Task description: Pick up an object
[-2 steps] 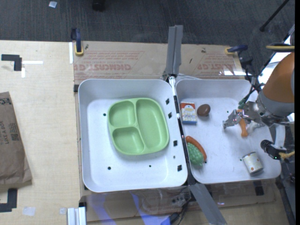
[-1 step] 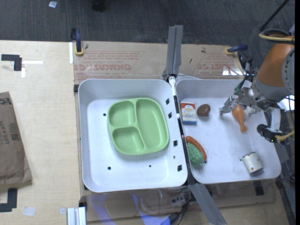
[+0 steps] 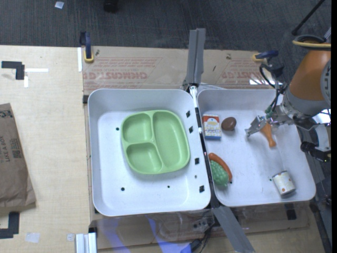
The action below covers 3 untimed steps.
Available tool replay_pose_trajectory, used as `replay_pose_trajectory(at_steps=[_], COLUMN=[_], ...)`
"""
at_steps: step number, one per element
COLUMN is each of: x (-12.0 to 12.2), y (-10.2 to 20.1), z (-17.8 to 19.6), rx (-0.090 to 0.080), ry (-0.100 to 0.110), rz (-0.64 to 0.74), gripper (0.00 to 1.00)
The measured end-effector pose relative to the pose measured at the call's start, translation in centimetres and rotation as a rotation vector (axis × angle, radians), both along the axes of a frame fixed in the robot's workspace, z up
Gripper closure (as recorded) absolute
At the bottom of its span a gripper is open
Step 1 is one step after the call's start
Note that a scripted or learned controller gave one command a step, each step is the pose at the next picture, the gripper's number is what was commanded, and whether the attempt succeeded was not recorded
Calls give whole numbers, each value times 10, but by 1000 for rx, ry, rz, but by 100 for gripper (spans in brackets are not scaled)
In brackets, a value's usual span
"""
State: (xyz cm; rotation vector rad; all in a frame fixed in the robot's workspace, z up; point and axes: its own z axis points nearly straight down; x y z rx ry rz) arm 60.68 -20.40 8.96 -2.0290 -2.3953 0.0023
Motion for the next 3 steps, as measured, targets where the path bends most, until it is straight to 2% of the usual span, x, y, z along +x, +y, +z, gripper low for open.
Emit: replay_pose_trajectory(at_steps=[1,2,3], x=[0,-39,-3], y=[-1,-19,38], z=[7,83,125], rx=[0,-1,-1], ry=[2,1,1], rz=[-3,-81,-112], gripper=[100,100,100])
